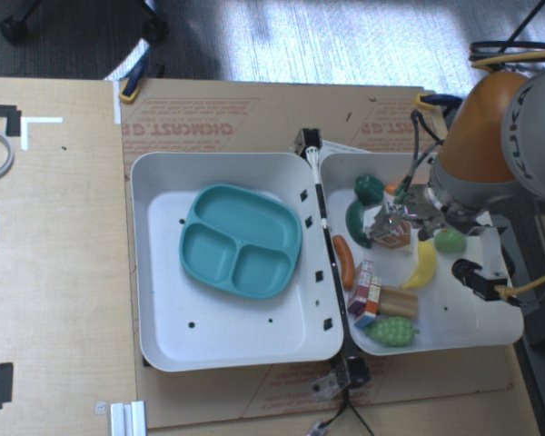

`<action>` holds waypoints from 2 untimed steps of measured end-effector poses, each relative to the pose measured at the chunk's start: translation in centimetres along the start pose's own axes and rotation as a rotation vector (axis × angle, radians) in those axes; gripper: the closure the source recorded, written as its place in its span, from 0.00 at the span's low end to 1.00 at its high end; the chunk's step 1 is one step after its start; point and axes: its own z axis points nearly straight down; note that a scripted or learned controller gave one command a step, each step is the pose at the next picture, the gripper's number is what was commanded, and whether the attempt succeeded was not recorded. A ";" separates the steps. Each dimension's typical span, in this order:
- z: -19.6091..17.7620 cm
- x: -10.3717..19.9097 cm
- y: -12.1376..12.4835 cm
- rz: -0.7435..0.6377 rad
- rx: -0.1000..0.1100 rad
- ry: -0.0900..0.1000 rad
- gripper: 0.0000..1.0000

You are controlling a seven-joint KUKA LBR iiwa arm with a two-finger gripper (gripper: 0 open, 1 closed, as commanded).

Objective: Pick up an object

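A divided tray (241, 241) lies in the left bin (163, 334); food items fill the right bin (472, 330).

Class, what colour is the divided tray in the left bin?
Teal tray, seen in the camera view.

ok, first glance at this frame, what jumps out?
The teal divided plate lies alone in the left bin. The arm's orange band looms at the right, with the gripper low over the crowded right bin. There, small food toys sit close together: a banana, a hot dog, a bumpy green fruit and a dark green vegetable.
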 end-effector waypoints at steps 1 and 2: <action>5.5 -1.6 4.7 -0.005 -0.009 0.002 0.00; 4.5 -1.6 4.8 -0.007 -0.011 0.001 1.00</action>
